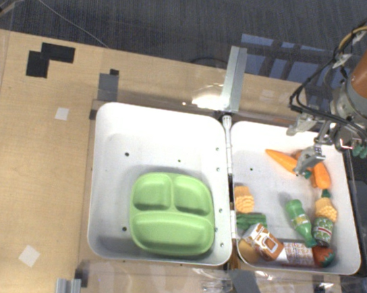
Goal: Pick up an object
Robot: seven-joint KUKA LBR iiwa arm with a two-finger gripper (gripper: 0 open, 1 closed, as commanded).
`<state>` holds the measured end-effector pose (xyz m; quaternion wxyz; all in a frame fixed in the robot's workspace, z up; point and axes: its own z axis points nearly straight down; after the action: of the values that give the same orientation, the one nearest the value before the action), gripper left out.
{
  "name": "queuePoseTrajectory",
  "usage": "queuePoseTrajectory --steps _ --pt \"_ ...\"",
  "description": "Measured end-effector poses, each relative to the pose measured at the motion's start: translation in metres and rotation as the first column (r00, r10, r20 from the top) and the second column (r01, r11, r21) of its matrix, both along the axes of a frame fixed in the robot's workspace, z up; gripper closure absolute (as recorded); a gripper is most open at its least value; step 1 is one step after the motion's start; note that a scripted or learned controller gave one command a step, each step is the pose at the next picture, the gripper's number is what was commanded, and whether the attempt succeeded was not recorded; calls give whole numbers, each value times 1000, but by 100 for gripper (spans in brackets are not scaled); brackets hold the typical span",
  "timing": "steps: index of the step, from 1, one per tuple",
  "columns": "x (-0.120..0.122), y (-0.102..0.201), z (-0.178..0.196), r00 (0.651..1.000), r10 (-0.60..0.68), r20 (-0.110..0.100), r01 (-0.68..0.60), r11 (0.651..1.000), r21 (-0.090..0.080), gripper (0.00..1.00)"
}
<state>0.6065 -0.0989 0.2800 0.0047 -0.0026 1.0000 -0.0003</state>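
Two toy carrots in the upper part of the right-hand bin (350,252): one orange carrot (280,159) lying crosswise with its tip toward the left, a second carrot (322,175) just beside it to the right, slanting down toward the bin's right wall. Directly over the gap between them, the gripper (310,159), reaching down from the upper right of the frame; fingers low and close to both carrots, but open or closed impossible to tell, and nothing clearly seen between them. Below the carrots, along the right wall, a yellow corn piece (326,208), a red-labelled can (323,229), and a green bottle (298,220) slanting toward the lower right. In the bin's lower right corner, a red item (324,257), too small to name. Along the bottom edge, a flat packet (298,253) and an orange-and-white carton (265,242), touching. Near the divider on the left of this bin, a second corn piece (244,200) above a dark green vegetable (250,219). In the left-hand bin (116,127), a green divided plate (173,212) toward the lower right. Both bins side by side on the wooden worktop (27,176).
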Motion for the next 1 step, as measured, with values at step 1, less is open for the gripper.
queuePoseTrajectory --steps 1 --pt "-2 -4 -181 988 153 -12 -153 988 4 0"
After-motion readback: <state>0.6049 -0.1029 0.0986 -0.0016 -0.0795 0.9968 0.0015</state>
